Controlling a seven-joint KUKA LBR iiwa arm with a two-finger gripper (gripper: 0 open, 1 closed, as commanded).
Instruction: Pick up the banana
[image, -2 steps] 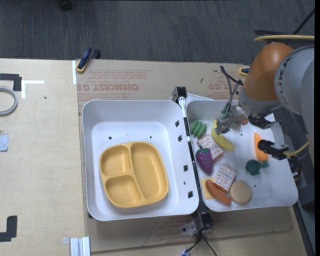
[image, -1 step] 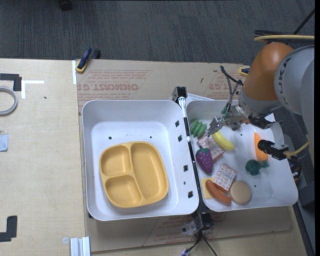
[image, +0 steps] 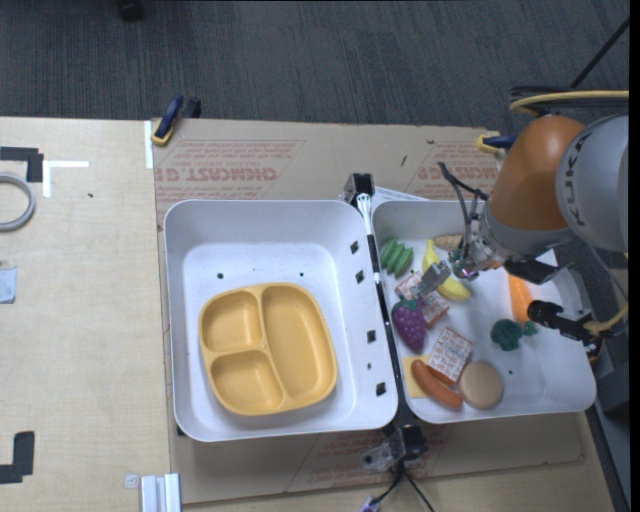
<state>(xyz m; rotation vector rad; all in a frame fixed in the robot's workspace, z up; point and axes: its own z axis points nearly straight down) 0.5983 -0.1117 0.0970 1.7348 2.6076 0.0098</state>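
The banana (image: 452, 288) is yellow and lies in the right bin (image: 560, 385), near its back left part, among other toy foods. My gripper (image: 461, 266) hangs directly over the banana's middle and hides part of it. Yellow shows on both sides of the gripper. The grey arm with its orange band (image: 530, 175) comes in from the right, above the bin's back edge.
Around the banana lie green vegetables (image: 396, 257), purple grapes (image: 408, 322), a printed packet (image: 449, 352), a sausage (image: 436, 385), a tan bun (image: 481, 384), broccoli (image: 507, 334) and a carrot (image: 518, 297). The left bin (image: 190, 300) holds a yellow divided plate (image: 267, 346).
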